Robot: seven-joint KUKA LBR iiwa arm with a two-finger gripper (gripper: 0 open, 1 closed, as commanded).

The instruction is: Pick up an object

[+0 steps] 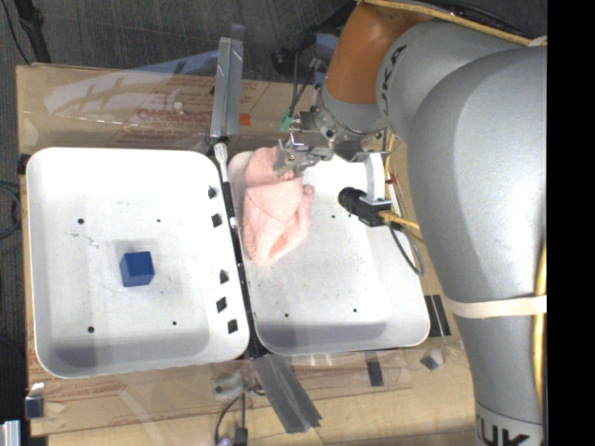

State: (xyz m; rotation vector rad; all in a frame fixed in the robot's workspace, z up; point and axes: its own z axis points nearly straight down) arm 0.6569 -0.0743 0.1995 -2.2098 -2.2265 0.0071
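White plastic is making up two shallow bins sitting side by side on a cardboard-covered bench (121, 110), seen from above at a slant. The left bin (56, 249) is holding a small blue cube (137, 268), which is resting on the bin floor toward the lower left, well apart from the walls. A grey divider bar (226, 82) is running down between the two bins, with small black clips along the seam.

Just right of that seam, in the right bin (372, 314), a pale pink cloth (274, 216) is lying bunched against the bin's left wall, its upper end pulled up toward the gripper. The gripper (296, 156) is sitting at the top of the cloth, and the cloth's upper edge is appearing gathered between its fingers, so it is looking clamped on the fabric while the lower part is still draping onto the bin floor.

Farther right, the grey arm (474, 156) with its orange band (363, 54) is reaching in and covering much of the right side. A black cable fitting (358, 203) is hanging just beside the cloth, over the bin.
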